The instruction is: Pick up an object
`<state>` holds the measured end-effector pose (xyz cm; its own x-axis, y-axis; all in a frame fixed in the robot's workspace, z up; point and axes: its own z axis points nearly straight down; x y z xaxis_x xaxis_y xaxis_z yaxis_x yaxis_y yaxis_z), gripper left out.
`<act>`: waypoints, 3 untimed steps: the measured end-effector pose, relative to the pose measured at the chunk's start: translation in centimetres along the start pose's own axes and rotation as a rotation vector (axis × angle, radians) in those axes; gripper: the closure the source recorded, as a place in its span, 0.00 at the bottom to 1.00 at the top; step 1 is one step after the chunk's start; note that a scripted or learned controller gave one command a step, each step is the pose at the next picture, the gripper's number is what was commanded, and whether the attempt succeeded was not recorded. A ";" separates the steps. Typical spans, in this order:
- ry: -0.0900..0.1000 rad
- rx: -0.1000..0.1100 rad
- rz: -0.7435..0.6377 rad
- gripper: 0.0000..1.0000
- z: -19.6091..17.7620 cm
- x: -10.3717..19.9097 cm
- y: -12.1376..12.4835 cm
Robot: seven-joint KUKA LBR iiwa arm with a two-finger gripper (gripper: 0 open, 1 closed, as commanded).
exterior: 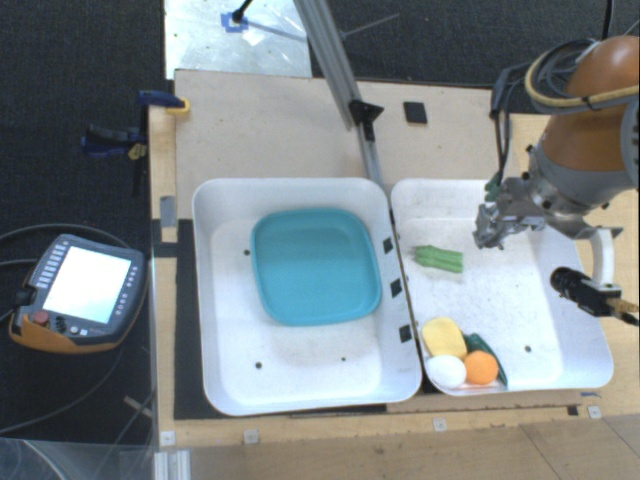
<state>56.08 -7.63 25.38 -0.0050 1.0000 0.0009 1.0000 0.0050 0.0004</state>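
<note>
End effector (487,230) hovers over upper part of right bin (560,368); finger opening cannot be told from this angle, nothing seen held. Green object (439,258) lies on bin floor just left of and below end effector, apart from it. Yellow item (444,337), white egg-shaped item (447,371), orange ball (481,367) clustered at bin's near-left corner. Teal plate (315,265) in left bin (225,368)

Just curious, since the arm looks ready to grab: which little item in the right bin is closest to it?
The green item, lying alone near the end effector. The yellow, white and orange ones cluster at the bin's near edge.
</note>
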 end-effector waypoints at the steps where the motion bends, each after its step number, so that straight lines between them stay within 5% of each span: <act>1: 0.000 -0.001 0.000 1.00 -0.3 4.7 1.1; 3: 0.000 0.000 0.000 1.00 1.4 15.4 4.4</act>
